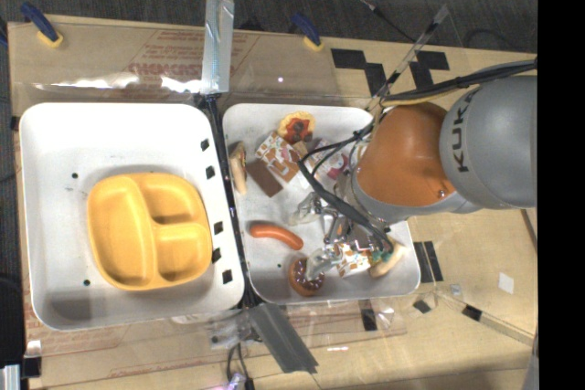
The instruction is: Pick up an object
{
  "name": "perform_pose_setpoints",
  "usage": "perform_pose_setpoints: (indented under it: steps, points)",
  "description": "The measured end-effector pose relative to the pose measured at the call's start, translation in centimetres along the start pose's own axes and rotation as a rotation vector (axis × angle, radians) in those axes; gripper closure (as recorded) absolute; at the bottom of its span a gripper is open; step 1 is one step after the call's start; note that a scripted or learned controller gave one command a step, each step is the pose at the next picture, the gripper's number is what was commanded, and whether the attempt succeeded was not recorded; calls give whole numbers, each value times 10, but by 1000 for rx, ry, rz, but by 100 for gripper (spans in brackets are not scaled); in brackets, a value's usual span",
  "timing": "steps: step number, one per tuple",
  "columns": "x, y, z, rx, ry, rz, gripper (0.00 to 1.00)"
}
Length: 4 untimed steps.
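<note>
Camera position: fixed above the bench [119, 41], looking down at a slant.
Facing: both white bins in frame, left bin [46, 151] and right bin [265, 283] side by side.
Distance: far enough to take in both bins whole plus dark floor beyond.
Arm entry: KUKA arm [475, 151] comes in from the right.

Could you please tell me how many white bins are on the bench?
2: the left bin holds a yellow tray; the right bin, beside it, holds small food toys under the arm.
</note>
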<state>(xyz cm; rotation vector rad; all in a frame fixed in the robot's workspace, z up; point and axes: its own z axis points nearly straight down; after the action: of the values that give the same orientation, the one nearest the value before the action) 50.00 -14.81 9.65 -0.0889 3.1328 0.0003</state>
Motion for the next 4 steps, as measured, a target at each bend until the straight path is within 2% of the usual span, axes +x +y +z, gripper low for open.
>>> perform_pose_setpoints:
  steps: [1,2,3,4]
  points:
    - [-45,4,1,2,1,80,0]
    - [-117,27,3,0,2,168,0]
    - [-118,28,-9,1,3,161,100]
    - [-150,25,-144,3,-6,257,100]
